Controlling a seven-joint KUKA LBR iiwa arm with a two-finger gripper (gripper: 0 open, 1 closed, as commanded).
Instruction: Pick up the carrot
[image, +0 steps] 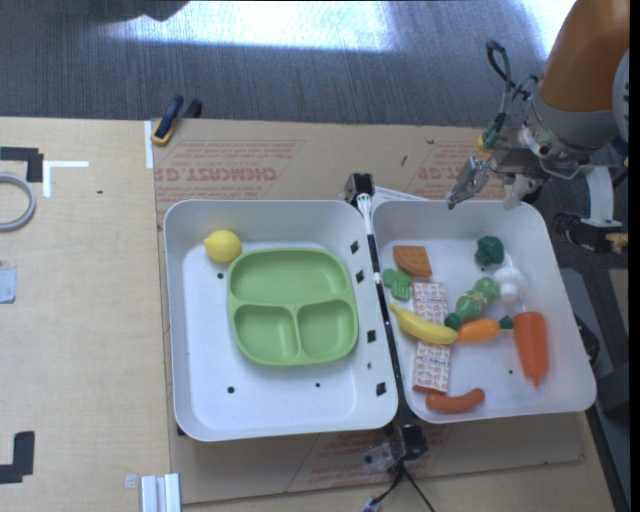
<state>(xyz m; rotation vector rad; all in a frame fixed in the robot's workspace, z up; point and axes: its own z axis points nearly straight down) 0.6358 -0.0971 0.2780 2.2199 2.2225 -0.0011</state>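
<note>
Camera view gives us a pale wooden table (80, 350) with a sheet of printed cardboard (230, 160) under two white bins; beyond the table's far edge we see dark grey ribbed flooring (300, 80) with a bright patch of light on it; the left bin (190, 400) holds a green divided tray (292, 305) and a lemon (222, 245); the right bin (560, 390) holds toy foods, among them a banana (423, 325), a sausage (455, 401) and broccoli (489, 250); the carrot (531, 343) lies near that bin's right wall, tip toward us; the claw (492, 188) hangs above the bin's far rim, fingers spread apart and gripping nothing.
</note>
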